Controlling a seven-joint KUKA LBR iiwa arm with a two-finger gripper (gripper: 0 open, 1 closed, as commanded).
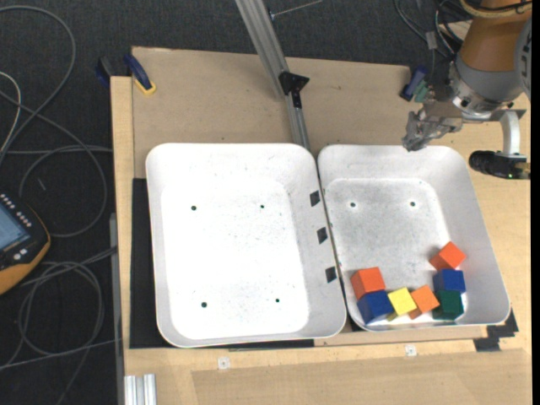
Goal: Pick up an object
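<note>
I see a tan wooden bench [253, 83] on a dark carpeted floor, with loose black cables [51, 142] trailing off to the left of the bench and a handheld controller [17, 239] lying beyond its left edge. Two shallow white bins sit side by side on the bench: the left bin [160, 226] and the right bin [477, 226], their inner rims touching. A grey metal rail [270, 49] slants down across the bench toward the seam between them. The gripper [418, 137] hangs just over the far rim of the right bin, under the arm's orange band [498, 45]; I cannot tell how its tips stand. The blocks are clustered in the near right corner of the right bin, well apart from the gripper: an orange block [367, 280], a blue block [375, 306], a yellow block [401, 300], another orange cube [451, 256]. They are cubes, so I read no long axis; most sit turned slightly askew to the bin's walls.
</note>
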